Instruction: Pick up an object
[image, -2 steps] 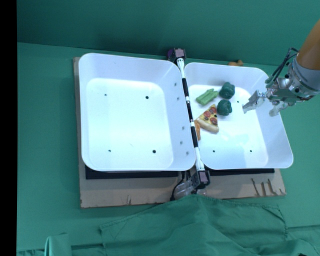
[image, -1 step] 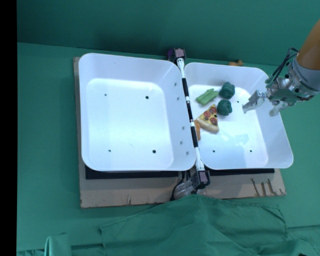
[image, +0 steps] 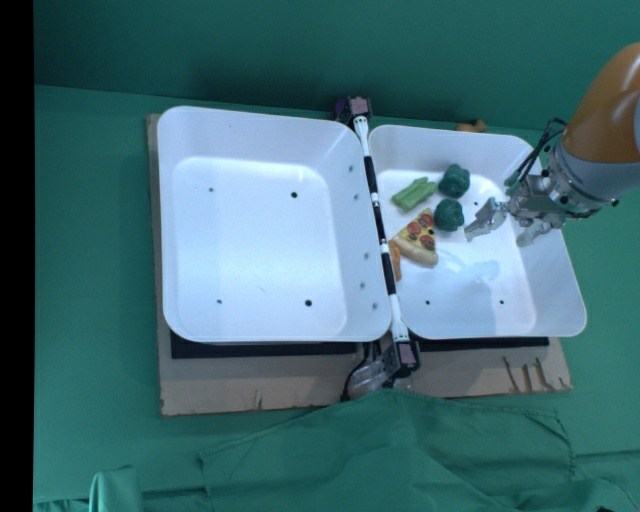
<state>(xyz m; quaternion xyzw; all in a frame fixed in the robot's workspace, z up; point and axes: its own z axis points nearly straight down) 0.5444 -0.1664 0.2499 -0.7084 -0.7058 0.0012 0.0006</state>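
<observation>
The gripper (image: 507, 226) hangs over the right bin (image: 550, 300), fingers spread and pinching nothing — a dark green broccoli piece (image: 448, 213) lies just beside it, toward the bin's middle edge.

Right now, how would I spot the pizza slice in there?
Look in the right bin, along its left wall beside the divider. The pizza slice lies there, below the green stick. It is the lone yellow wedge with red dots; its neighbours are green.

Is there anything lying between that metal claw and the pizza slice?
Yes. In the camera view, a dark green broccoli piece sits between the end effector and the pizza slice, close to the slice's upper right. The rest is bare white bin floor.
</observation>
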